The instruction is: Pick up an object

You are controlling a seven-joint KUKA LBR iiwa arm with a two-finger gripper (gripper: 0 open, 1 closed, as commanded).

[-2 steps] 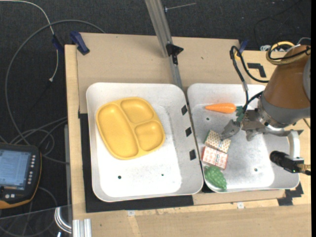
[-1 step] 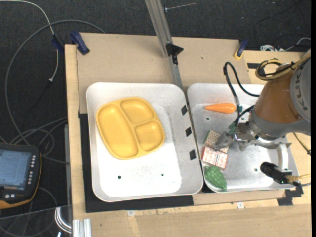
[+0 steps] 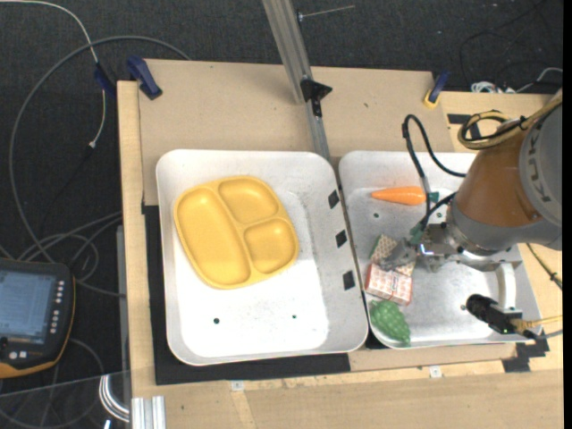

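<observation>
In the right bin (image 3: 465,324), an orange carrot (image 3: 399,196) lies near the far wall. A pink and white patterned box (image 3: 390,283) rests toward the bin's left side, with a green bumpy object (image 3: 391,321) just in front of it at the near left corner. A small speckled brown piece (image 3: 387,249) sits just behind the box. My gripper (image 3: 418,247) hangs low over the bin's middle, right beside that brown piece and a little right of the box. Nothing can be seen held in it.
The left bin (image 3: 259,329) holds a yellow divided plate (image 3: 236,230) in its far left part. A metal pole (image 3: 288,25) slants down to the gap between the bins. Bin walls lie close around the objects on the right.
</observation>
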